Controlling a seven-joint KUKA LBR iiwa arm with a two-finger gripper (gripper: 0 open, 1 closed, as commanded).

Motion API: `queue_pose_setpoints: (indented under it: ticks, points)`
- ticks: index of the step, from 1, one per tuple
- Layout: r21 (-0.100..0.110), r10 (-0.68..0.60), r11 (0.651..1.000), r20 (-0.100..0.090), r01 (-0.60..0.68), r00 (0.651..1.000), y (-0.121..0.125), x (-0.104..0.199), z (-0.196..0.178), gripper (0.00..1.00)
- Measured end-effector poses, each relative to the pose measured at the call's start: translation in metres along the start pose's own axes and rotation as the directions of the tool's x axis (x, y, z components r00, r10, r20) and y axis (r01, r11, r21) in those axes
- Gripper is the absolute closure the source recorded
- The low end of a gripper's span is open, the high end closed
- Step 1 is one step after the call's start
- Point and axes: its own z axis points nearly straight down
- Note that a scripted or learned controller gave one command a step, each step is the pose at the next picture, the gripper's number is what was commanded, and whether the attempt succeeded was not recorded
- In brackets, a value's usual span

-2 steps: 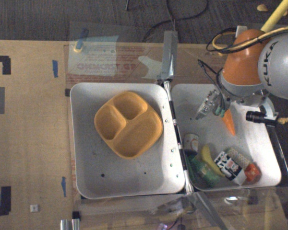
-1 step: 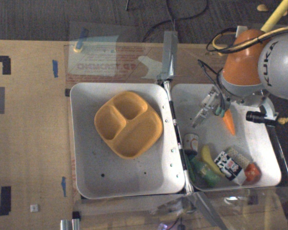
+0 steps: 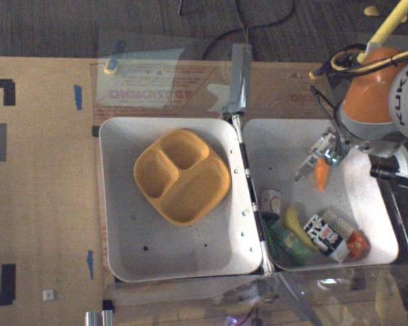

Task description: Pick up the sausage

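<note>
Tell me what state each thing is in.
Hand: over the right bin, at the orange piece.
Orange piece: at the hand's tip; grip unclear.
Divided plate: right side up, left bin.
Banana: lying flat, right bin.
Carton: lying on its side.

Arm: mine, grey with orange band, reaching in from the right | Wrist: angled down and leftward | Gripper (image 3: pixel 317 160): low inside the bin, finger state unclear

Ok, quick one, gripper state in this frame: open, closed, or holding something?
Gripper: over the right bin, with a small orange item at its fingertips; whether it is open, shut or gripping cannot be told.
</note>
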Motion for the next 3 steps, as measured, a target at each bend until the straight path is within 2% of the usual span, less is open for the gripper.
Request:
queue_pose_setpoints:
  ticks: [1,2,3]
  points:
    - [0.0,-0.184,0.983,-0.002,0.184,0.983,0.018,0.018,-0.025,0.0]
    - [-0.001,-0.144,0.99,-0.001,0.144,0.99,0.034,0.004,-0.032,0.0]
    - [0.0,-0.31,0.951,-0.004,0.31,0.951,0.028,0.031,-0.019,0.0]
